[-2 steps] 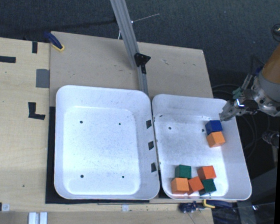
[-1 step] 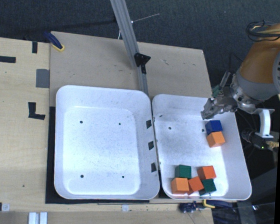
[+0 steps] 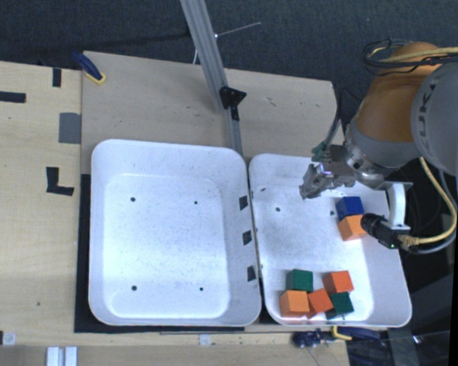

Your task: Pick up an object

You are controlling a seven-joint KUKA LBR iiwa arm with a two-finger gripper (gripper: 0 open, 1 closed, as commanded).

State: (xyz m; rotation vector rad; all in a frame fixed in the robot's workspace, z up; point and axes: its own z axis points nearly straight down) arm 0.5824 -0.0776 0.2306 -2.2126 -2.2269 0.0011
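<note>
Pale wood formed the tabletop (image 3: pixel 22 226) under your two white bins, with dark floor beyond its far edge. Your arm (image 3: pixel 410 113) reached in from the right, orange band above the wrist, bent down over the right bin (image 3: pixel 289 222). Its jaws (image 3: pixel 313 184) hung over that bin's far part with nothing between them; whether they were spread or pressed together, you could not tell.

Nearest you, along the right bin's near rim, sat five blocks in a tight cluster: three orange blocks (image 3: pixel 294 302) and two green blocks (image 3: pixel 300 280). Farther back, by the right wall, a blue block (image 3: pixel 350 205) touched another orange block (image 3: pixel 353 227), just right of the jaws. The bin's middle floor lay bare, leaving open room. The left bin (image 3: pixel 167 229) stood just beside it, rims touching. At the far side, a grey metal pole (image 3: pixel 207 44) slanted across the tabletop.
</note>
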